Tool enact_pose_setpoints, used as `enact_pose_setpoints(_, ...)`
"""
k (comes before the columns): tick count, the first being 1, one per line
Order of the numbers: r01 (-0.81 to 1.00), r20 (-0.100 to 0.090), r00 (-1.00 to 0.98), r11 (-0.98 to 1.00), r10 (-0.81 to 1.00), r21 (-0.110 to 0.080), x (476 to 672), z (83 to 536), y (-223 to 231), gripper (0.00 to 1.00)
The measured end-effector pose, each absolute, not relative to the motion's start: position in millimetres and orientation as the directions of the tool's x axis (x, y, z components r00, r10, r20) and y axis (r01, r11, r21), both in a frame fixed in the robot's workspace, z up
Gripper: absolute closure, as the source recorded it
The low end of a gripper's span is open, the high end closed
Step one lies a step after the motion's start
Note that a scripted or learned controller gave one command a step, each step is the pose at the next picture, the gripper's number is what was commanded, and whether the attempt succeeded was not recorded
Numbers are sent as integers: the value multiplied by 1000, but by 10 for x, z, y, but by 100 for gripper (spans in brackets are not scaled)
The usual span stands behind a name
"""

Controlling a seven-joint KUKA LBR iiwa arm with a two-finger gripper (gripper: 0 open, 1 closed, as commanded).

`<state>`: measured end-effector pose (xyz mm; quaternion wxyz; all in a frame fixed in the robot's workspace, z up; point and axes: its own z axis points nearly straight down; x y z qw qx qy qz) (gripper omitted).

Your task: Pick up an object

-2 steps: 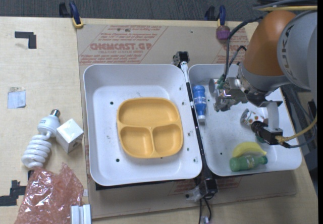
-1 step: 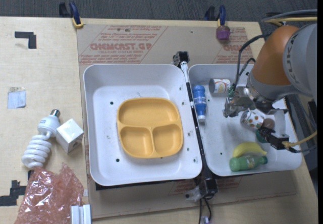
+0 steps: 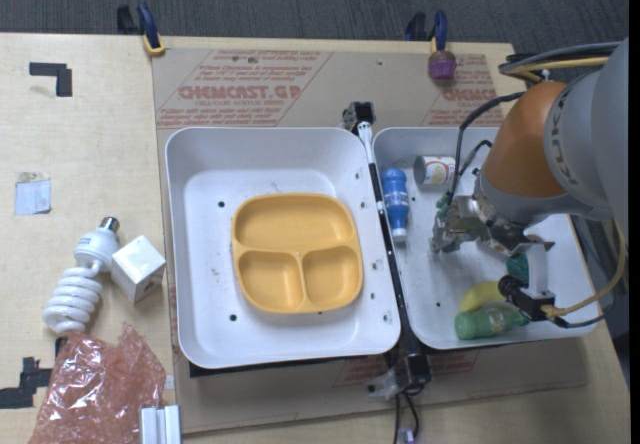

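Objects lie in the right shallow white bin (image 3: 420, 327), around the metal claw (image 3: 455, 230).
A blue-capped plastic bottle (image 3: 396, 198) lies left of the claw, a small white cup (image 3: 436, 170) just above it, a yellow-green soft toy (image 3: 487, 315) below it. I cannot tell how the claw is set. Far left, a yellow divided plastic plate (image 3: 297, 252) fills the other bin (image 3: 200, 232).

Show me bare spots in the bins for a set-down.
Left bin: bare white floor rings the yellow divided plate, widest along its left wall. Right bin: crowded, with the blue bottle, small cup, gripper and green and yellow items; bare floor lies below the bottle.
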<state>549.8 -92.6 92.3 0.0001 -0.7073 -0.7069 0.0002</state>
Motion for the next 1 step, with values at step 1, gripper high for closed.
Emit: enact_pose_setpoints(1, 1000, 0, 2, -2, 1000, 0, 4846, 924, -1030, 0)
